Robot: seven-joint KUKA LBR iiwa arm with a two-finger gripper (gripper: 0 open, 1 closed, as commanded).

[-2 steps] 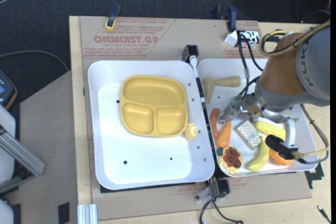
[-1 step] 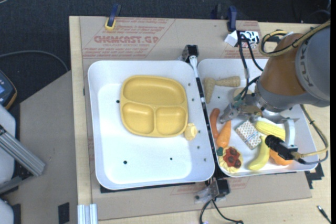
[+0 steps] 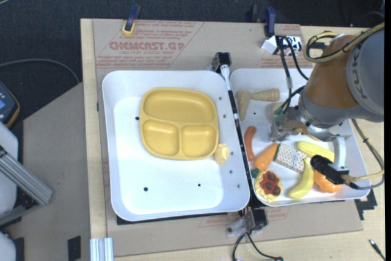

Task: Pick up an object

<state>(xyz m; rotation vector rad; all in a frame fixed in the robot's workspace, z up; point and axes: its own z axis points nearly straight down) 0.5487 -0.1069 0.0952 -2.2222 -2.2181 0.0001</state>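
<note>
At the front edge of the right bin (image 3: 239, 79) lies a small round pizza slice (image 3: 269, 183) with red topping, and just beside it a yellow banana (image 3: 302, 184) curves toward an orange piece (image 3: 330, 185) partly under a black cable end. Behind these sit a patterned cracker-like square (image 3: 290, 158), a second yellow fruit (image 3: 314, 149), an orange carrot (image 3: 266, 157) and a thin red-orange chili (image 3: 249, 142) near the bin's left wall. An ice-cream cone (image 3: 257, 96) lies toward the back of that bin. The pincer (image 3: 282, 131) hangs low over the toys, just above the carrot and cracker; whether it is released or clenched cannot be told, and nothing shows between its fingers. The left bin (image 3: 122, 150) holds a yellow divided plate (image 3: 179, 123), with a pale yellow lump (image 3: 221, 153) touching its front right corner. Both bins rest on the surface (image 3: 91, 58).
</note>
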